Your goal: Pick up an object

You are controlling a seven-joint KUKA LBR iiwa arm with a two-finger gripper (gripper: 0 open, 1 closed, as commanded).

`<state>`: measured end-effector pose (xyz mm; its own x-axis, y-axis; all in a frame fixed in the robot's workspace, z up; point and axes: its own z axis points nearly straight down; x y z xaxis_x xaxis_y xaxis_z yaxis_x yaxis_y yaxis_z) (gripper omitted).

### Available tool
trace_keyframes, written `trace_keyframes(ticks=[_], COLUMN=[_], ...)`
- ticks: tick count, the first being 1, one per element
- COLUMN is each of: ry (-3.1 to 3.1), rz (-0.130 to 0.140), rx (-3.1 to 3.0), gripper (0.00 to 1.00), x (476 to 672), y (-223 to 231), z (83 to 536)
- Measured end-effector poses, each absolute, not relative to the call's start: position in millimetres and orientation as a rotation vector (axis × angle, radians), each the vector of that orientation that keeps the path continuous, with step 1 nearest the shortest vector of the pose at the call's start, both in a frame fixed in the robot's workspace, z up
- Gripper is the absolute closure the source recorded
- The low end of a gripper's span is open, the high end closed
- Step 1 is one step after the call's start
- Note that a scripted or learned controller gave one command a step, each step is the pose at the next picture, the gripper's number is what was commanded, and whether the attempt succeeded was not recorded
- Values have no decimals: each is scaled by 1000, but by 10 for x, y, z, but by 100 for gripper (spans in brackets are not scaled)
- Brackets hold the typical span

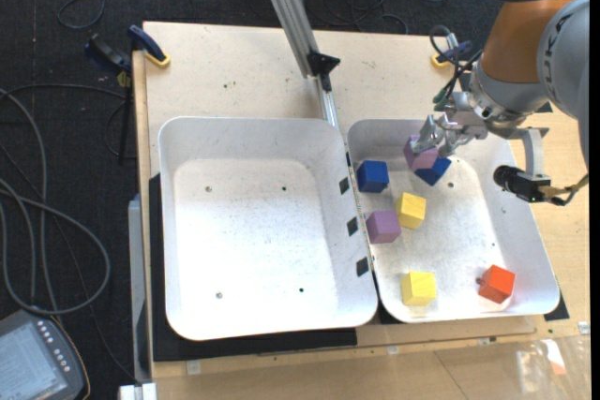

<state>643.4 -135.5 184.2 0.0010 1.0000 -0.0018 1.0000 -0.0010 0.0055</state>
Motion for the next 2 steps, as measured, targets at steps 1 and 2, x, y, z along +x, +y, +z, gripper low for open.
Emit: trace_keyframes(ticks=[1,2], ry=[2215,2221], rz=[5,2], rx=[2218,2218], gripper=[100,100], x=[6385,6392], y=[-1422,-1424], z=[2431,2583])
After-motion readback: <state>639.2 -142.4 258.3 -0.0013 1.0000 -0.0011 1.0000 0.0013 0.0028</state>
